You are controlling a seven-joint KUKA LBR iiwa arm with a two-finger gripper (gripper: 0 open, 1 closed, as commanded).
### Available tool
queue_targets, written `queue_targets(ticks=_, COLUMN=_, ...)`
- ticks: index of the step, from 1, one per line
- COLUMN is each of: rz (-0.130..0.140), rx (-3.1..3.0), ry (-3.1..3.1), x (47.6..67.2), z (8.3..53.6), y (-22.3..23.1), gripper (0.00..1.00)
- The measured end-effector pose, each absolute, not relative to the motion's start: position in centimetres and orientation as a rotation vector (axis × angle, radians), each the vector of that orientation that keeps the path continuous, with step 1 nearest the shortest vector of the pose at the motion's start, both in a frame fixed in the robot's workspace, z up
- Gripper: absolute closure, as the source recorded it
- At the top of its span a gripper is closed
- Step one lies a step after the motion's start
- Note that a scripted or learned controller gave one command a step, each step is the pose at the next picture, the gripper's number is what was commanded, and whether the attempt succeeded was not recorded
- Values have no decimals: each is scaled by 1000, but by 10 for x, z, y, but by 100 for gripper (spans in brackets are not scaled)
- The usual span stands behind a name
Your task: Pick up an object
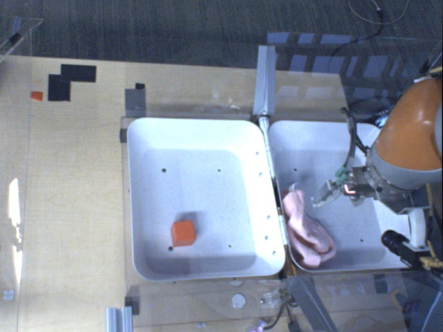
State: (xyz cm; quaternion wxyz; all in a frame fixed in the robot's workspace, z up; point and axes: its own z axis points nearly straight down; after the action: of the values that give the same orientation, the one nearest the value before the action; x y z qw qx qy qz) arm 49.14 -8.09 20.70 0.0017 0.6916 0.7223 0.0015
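Nearest the camera, low in my right bin [360,258]: pink cloth [305,230], crumpled, lying against the bin's left wall beside the divider. Looks soft, light, floppy; will sag and drape when lifted. Best hold, I judge: pinch a raised fold near the bulky lower lump, not the thin upper tail.

Left bin [208,137]: small orange block [183,233] toward the front, well apart from everything. Looks stiff, light, flat-sided; would take a square pinch across opposite faces.

Further back, my gripper [333,187] hangs over the right bin, up and right of the cloth, apart from it. Nothing between the fingers; spread or pressed together, I cannot tell
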Motion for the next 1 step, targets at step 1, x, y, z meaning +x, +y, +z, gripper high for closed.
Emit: queue_targets(ticks=1, rz=12, rx=2157, ry=2272, x=525, z=97, y=-85, gripper=0)
